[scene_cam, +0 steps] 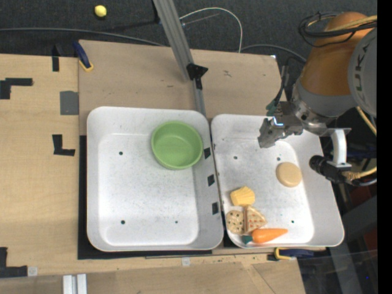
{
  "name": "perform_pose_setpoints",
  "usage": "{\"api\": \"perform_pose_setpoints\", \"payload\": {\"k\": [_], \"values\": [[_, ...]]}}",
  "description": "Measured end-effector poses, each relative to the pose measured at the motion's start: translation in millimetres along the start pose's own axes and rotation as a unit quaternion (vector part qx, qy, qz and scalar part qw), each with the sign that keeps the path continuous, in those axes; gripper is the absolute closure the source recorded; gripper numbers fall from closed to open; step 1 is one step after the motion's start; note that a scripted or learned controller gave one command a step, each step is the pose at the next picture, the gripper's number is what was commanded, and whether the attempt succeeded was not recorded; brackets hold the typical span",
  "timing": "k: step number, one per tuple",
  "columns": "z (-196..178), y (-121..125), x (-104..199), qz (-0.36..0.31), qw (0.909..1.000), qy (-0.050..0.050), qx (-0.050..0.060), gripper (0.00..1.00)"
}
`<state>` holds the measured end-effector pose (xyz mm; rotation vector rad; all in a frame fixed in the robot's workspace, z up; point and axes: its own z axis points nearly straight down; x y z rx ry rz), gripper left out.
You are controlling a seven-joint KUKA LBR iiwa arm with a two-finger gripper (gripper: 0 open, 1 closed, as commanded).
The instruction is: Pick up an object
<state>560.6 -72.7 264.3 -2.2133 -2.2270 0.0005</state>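
My gripper (pixel 271 135) hovers over right white bin (pixel 318 225), far edge; jaw state: cannot tell | nearest target: round tan bun-shaped piece (pixel 288 174), mid-bin near right edge | risk: smooth dome may slip out if I descend off-centre.

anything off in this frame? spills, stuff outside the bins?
One stray: a small yellow ball lies on the dark floor beyond the bench, outside both bins. The green bowl sits upright in the left bin; the food items are bunched at the right bin's near edge. No spills.
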Motion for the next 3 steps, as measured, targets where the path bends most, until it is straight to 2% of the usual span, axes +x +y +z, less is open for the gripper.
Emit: {"api": "perform_pose_setpoints", "payload": {"k": [3], "values": [[16, 40, 145, 0.000, 1.0000, 0.000, 0.000, 1.00]]}}
